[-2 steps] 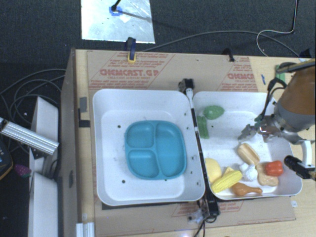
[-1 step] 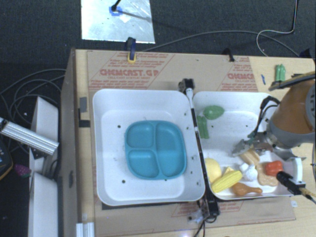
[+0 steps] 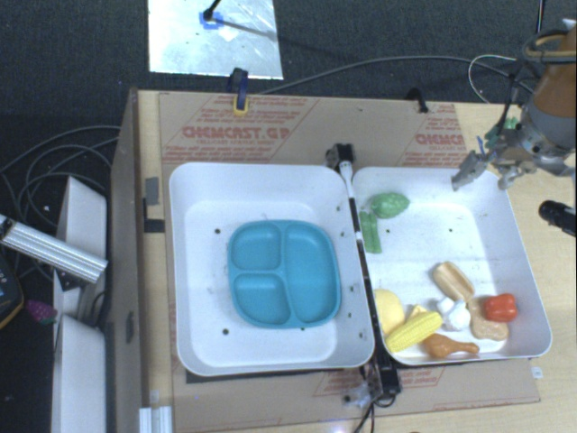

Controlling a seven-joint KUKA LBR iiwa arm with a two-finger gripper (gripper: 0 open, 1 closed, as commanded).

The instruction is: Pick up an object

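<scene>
My gripper [image 3: 487, 173] hangs above the far right corner of the right bin [image 3: 514, 233], open, with nothing between its two fingers. The right bin holds toy food: a green leafy piece [image 3: 389, 205] and a green stick [image 3: 369, 231] at its far left, a yellow lemon-like piece [image 3: 388, 310], a corn cob [image 3: 415, 329], a bread roll [image 3: 453, 280], a red tomato [image 3: 500, 308] and a brown drumstick [image 3: 448, 345] along the near side. All lie well below and to the left of the gripper.
The left bin [image 3: 198, 197] holds a blue divided plate [image 3: 283, 272]. A divider clip [image 3: 342, 157] sits between the bins at the far edge. Cables run across the cardboard behind the bins, and a foil sheet [image 3: 215, 23] lies farther back.
</scene>
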